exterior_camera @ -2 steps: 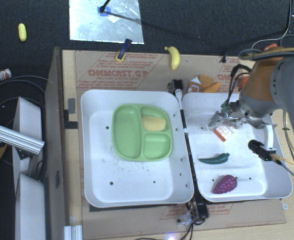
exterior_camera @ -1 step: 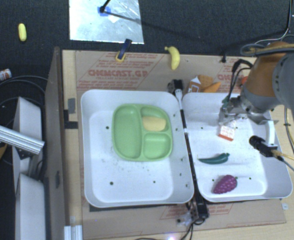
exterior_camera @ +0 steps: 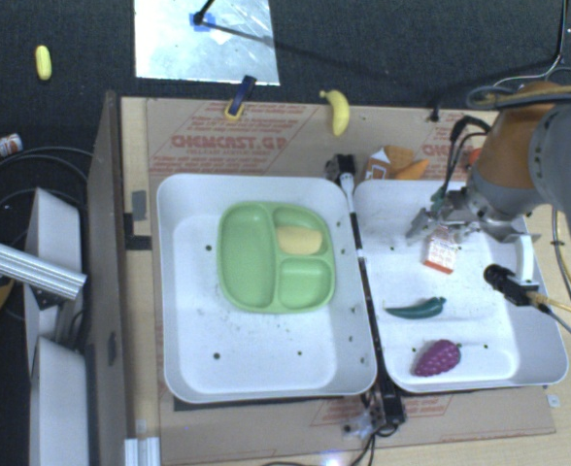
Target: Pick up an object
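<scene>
Gripper low over right bin, upper-centre-right of frame; can't tell its state.

Small red-white packet lies just below it, touching or nearly so — prob. the target, arm set above for a top-down grab. Packet's long axis runs roughly up-down w/ slight tilt. Green pepper & purple grapes lie lower in bin, apart. Left bin holds green plate.

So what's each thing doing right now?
Plate: flat in the left bin, yellow block in one compartment.
Pepper: lying in the right bin.
Grapes: lying in the right bin, near its front.
Box: lying just under the gripper.
Banana: lying on the cardboard behind the bins.
</scene>
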Controlling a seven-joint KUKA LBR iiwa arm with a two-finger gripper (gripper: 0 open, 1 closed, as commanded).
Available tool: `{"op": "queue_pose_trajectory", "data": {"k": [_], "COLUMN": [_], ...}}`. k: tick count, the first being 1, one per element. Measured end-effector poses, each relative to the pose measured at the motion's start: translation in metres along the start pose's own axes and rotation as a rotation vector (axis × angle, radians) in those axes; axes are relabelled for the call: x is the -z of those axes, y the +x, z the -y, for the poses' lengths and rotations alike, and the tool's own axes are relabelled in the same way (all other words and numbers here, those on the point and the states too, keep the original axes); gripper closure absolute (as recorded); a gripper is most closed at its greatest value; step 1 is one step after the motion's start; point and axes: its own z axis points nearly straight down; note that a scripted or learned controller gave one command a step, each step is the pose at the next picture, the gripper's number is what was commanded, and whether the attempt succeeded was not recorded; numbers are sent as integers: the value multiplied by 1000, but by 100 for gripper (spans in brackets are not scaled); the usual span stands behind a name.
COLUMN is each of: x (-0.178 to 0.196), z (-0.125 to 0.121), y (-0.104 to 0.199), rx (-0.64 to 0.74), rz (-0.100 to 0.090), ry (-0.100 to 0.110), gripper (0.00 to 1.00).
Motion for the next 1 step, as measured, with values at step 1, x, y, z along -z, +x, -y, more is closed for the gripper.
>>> {"op": "queue_pose_trajectory", "data": {"k": [1], "x": [27], "z": [-8], "y": [-25], "rx": [-8], "rz": [-1], "ry": [17], "gripper": [0]}}
